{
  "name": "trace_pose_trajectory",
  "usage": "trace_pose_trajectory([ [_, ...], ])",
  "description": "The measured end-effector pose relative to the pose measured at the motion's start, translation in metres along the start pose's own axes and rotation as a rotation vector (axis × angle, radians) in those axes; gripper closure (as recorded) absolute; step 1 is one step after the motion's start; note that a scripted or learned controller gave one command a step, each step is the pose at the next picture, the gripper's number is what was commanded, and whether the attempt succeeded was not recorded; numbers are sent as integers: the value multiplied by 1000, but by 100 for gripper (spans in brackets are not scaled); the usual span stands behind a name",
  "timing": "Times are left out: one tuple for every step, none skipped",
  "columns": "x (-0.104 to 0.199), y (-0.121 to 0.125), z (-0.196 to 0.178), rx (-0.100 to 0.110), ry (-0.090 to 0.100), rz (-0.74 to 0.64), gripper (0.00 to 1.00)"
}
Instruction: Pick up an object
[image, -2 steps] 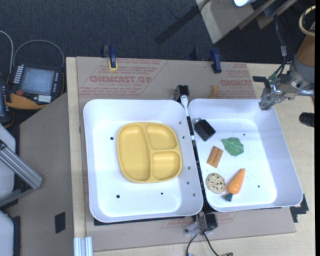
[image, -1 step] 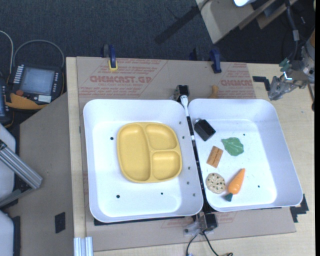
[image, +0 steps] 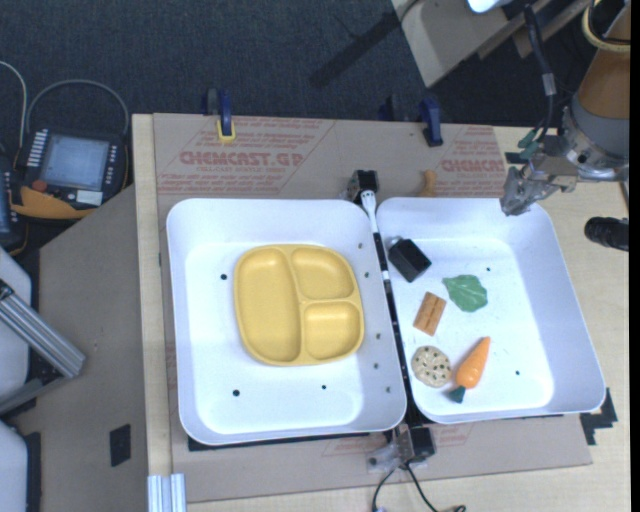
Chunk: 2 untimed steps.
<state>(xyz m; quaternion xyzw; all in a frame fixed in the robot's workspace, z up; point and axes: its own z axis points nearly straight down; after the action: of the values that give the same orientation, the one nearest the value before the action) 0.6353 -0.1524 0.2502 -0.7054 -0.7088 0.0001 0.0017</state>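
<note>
Pictured from above: two shallow white plastic bins side by side on a cardboard-topped desk (image: 300, 140). In the left bin (image: 200, 390), a yellow three-compartment plastic plate (image: 298, 303), lying flat at centre. In the right bin (image: 560, 380), five small items: a black rectangular block (image: 408, 259) at about 10 o'clock of that bin, a green leaf-shaped toy (image: 466, 292) near centre, an orange-brown oblong wafer (image: 429, 313) just at 8 o'clock of the leaf, a round speckled cookie (image: 431, 366) at 7 o'clock, and an orange toy carrot (image: 472, 363) just beside the cookie, at its 3 o'clock.

Poised at 1 o'clock of the right bin, over its far rim: the metal two-finger hand (image: 520, 195) of the grey arm, well apart from every item. Impossible to tell whether spread or pressed together at this angle; nothing seen between its tips.

Judged from the scene: no item lifted yet, all five resting on the bin floor. Choosing a target, descending, closing and raising all left to do.
</note>
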Motion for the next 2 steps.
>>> trace_pose_trajectory([
  [51, -14, -7, -1, 0, 0, 100],
  [94, -32, 1, 1, -1, 1, 100],
])
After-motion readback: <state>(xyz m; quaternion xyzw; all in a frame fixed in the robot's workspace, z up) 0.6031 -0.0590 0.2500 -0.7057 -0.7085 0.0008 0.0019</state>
